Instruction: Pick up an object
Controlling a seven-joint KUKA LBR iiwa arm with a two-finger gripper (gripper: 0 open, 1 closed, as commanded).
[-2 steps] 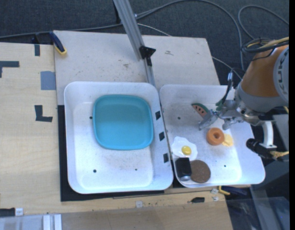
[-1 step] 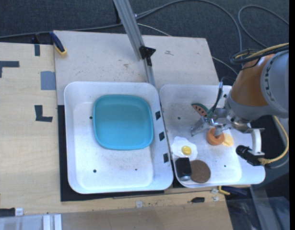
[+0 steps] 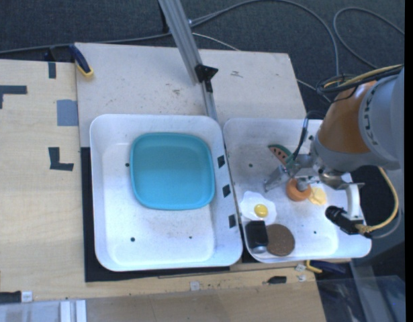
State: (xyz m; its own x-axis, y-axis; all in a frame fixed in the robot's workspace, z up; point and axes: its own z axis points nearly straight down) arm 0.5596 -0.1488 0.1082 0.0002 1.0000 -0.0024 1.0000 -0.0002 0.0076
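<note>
The right bin [image 3: 340, 247] holds several small toy foods. A watermelon slice [image 3: 281, 154] lies near its middle, just above my gripper [image 3: 276, 177]. An orange piece [image 3: 298, 190] and a yellow piece [image 3: 317, 196] sit close under the wrist, to the gripper's right. Toward the front are a fried egg [image 3: 260, 210], a black block [image 3: 256, 233] and a brown round disc [image 3: 281, 240]. The gripper hangs low over the bin floor, pointing left, between the watermelon slice and the egg. Nothing is visibly held in it.
The left bin [image 3: 112, 247] holds a teal square plate [image 3: 172, 170]. A grey pole [image 3: 189, 42] slants down to the divider between the bins. The arm's orange band [image 3: 340, 123] and a black cable connector [image 3: 340, 219] crowd the right bin's right side.
</note>
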